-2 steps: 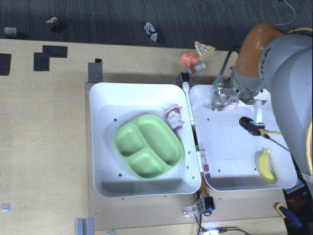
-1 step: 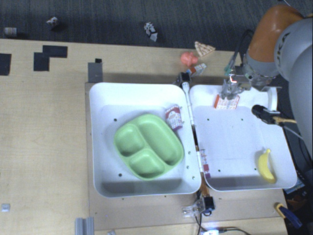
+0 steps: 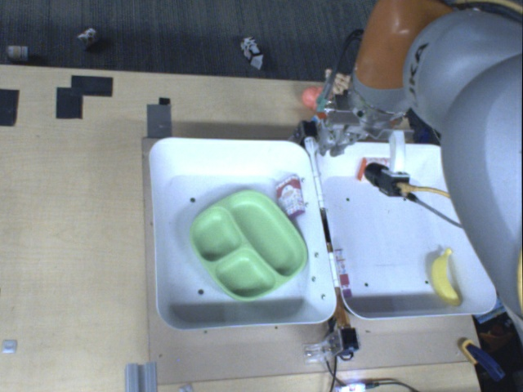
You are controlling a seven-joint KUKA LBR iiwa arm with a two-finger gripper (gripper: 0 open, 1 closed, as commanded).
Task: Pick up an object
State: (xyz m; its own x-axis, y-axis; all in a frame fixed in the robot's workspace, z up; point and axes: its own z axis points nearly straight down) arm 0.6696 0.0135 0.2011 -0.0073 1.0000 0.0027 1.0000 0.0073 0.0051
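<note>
The hand (image 3: 339, 137) hangs over the far edge of the tabletop, above the wall between the two bins, and I cannot tell if it grips anything. A banana (image 3: 444, 277) lies in the right bin's (image 3: 384, 243) near corner. A green plate (image 3: 248, 244) fills the left bin (image 3: 172, 219), a small packet (image 3: 290, 196) beside it. To do well, the hand should drop straight over one thing, away from the walls.

Left bin (image 3: 163, 219): middle taken up by green divided plate (image 3: 248, 243), small red packet (image 3: 290, 196) just beside its far right edge; open floor along left wall and far corners. Right bin (image 3: 359, 300): wide open centre; banana (image 3: 443, 276) at near right corner; arm (image 3: 458, 72) overhanging far and right sides.
</note>
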